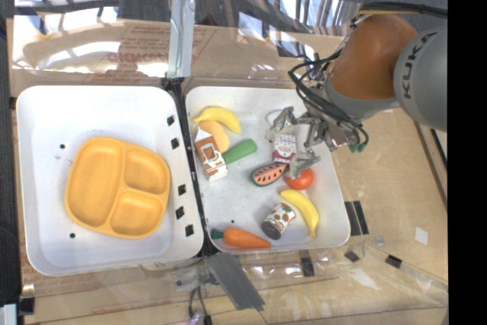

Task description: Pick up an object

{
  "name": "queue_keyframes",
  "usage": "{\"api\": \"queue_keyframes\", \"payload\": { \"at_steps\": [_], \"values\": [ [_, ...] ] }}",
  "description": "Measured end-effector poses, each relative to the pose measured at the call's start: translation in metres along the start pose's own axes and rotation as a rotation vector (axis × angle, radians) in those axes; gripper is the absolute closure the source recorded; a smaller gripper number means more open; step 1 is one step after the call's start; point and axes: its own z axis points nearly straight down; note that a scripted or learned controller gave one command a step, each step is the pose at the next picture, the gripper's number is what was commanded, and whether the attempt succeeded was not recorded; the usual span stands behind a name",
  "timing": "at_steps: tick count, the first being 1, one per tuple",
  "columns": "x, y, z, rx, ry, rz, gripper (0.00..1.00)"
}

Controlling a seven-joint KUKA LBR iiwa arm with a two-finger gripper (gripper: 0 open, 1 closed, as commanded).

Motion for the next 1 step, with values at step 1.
{"api": "queue_keyframes", "payload": {
  "at_steps": [1],
  "values": [
    [-0.0267, -0.0088, 0.0588, 0.005, -0.009, 0.153, 0.0]
  ]
}}
